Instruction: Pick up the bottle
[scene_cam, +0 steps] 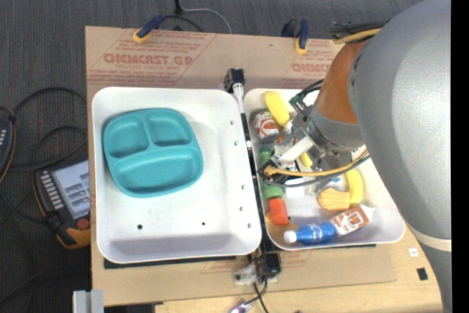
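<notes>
We lower our gripper into the cluttered right bin, jaw state impossible to tell, because the bottle lies near its front edge.

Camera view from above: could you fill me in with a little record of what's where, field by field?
left bin: holds a teal divided tray
right bin: crowded with small toys
bottle: blue, white cap, lying on its side near the front edge
beside bottle: orange piece to its left
arm: reaches in over the right bin
gripper: low among the toys, apart from the bottle
</notes>
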You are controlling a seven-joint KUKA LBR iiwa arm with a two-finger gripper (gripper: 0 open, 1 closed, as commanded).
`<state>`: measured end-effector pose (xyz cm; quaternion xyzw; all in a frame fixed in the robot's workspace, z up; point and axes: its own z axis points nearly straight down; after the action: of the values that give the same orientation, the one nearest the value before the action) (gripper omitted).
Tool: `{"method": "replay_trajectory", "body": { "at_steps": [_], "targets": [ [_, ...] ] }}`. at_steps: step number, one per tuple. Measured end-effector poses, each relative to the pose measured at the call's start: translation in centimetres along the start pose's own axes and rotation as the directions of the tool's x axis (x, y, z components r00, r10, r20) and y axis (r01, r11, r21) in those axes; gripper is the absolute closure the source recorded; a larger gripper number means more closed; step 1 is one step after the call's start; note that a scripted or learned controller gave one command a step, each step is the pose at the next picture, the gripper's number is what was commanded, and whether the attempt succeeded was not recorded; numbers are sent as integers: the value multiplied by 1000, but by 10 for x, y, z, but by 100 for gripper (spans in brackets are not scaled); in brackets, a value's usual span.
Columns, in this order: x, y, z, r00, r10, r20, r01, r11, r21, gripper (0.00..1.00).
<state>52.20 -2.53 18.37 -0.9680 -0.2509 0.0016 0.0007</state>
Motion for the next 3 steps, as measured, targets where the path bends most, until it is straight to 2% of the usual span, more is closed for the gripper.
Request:
{"method": "replay_trajectory", "body": {
  "at_steps": [1, 2, 3],
  "targets": [
    [-19, -47, 0, 993, -116, 1, 116, 993, 1, 0],
    [12, -57, 0, 997, -78, 0, 78, 997, 0, 0],
    [21, -96, 36, 988, -152, 5, 152, 988, -19, 0]
  ]
}}
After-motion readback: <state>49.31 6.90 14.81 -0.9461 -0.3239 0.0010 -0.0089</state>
